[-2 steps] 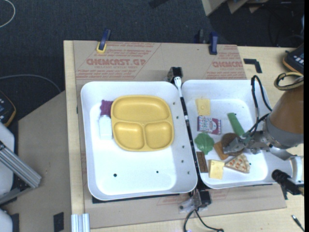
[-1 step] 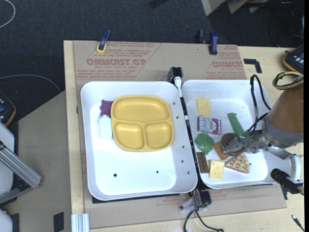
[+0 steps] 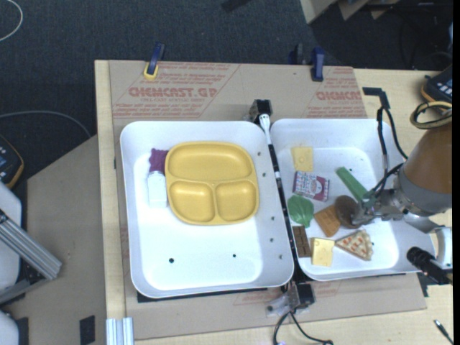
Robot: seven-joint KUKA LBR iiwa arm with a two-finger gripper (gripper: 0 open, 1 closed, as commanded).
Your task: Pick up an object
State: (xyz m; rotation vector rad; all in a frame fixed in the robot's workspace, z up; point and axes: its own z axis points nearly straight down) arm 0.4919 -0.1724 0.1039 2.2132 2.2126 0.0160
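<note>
Camera view, pincer (image 3: 357,210) low in right bin (image 3: 374,139), beside brown disc (image 3: 345,208)

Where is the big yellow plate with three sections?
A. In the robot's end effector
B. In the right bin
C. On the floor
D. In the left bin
D: the yellow plate lies flat in the left bin, while the end effector is over the right bin among the small toy foods.
</note>
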